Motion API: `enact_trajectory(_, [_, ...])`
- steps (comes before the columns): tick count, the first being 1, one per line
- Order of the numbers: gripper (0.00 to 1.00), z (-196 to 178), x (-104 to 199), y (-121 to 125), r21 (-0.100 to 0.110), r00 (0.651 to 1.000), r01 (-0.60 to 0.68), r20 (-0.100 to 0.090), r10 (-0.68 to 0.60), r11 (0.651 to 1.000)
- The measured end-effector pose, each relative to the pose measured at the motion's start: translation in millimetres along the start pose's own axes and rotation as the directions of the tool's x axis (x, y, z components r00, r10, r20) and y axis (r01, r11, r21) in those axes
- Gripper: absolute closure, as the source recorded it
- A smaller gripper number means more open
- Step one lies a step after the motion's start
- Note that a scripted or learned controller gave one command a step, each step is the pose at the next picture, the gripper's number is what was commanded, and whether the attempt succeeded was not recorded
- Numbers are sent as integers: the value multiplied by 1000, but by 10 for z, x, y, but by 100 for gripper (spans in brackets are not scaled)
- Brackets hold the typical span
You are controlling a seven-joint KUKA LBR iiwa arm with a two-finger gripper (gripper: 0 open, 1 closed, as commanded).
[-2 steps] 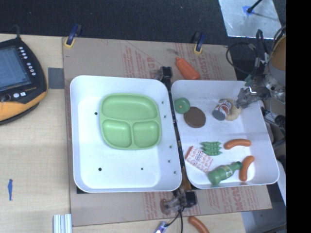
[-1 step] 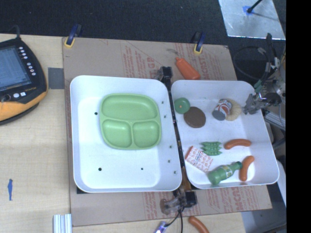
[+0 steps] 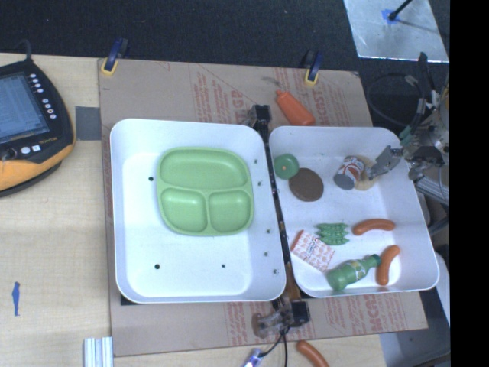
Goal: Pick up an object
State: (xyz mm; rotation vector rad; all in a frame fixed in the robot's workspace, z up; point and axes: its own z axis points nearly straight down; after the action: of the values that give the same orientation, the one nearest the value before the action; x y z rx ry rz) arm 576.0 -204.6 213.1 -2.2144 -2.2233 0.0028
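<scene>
1. The worktop [image 3: 53,243] is covered in the middle by a brown cardboard sheet [image 3: 229,90], held at the far edge by two clips.
2. Two white bins are seen side by side on it: the left bin [image 3: 137,274] and the right bin [image 3: 412,274].
3. A green divided plate [image 3: 205,189] is lying flat in the left bin, toward its far side.
4. A tablet-like pendant [image 3: 27,125] with an orange edge is parked at the far left of the worktop.
5. The gripper [image 3: 380,165] is seen at the right bin's far right, just beside a small can [image 3: 349,172]. How far the jaws are open can't be told, and nothing is seen held.
6. The rest of the right bin, all loose:
   - a green bottle [image 3: 351,272] near the front, with a sausage [image 3: 388,264] just right of it
   - a second sausage [image 3: 373,225] and a green pea pod [image 3: 333,232] mid-bin
   - a red-and-white packet [image 3: 313,251] at the near left
   - a brown disc [image 3: 306,184] touching a green round piece [image 3: 286,166] at the far left
7. An orange carrot [image 3: 294,108] is left outside, beyond the bins.
</scene>
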Motion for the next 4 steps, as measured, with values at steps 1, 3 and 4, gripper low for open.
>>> enact_trajectory(1, [0,1177,32,695,-8,1000,2,5,-2,1000])
enact_trajectory(3, [0,1207,-72,374,-2,1000,1,1,-1,1000])
enact_trajectory(4, [0,1193,20,-56,0,1000,2,2,-2,1000])
